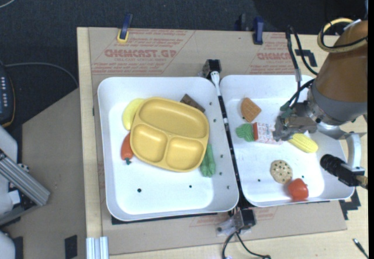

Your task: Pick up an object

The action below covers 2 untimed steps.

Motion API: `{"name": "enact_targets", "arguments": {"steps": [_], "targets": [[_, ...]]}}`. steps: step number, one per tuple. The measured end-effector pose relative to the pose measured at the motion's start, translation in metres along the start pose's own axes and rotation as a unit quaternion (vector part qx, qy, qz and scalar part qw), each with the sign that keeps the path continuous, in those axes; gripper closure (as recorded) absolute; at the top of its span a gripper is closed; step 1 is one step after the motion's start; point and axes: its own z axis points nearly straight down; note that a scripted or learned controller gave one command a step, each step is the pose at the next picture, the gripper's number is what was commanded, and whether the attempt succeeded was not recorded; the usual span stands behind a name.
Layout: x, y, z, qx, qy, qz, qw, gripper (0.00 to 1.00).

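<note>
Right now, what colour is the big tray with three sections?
Yellow; the tray shows clearly in the camera view.

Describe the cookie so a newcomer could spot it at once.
Look in the right bin, toward its near edge. The cookie lies there, just up-left of a red tomato-like piece. It is the one flat tan round dotted with dark chips.

Two white bins (117, 152), one yellow tray (169, 134)

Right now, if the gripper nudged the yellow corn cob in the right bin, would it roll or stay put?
The corn cob looks rounded and elongated, so it would probably roll sideways. It seems like a light plastic toy, and the smooth bin floor likely offers little grip.
</note>
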Motion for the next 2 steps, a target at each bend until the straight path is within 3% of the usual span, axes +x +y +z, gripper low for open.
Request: {"name": "enact_targets", "arguments": {"steps": [2], "targets": [[-0.001, -0.004, -0.019, -0.003, -0.001, -0.001, 1.0, 1.0]]}}
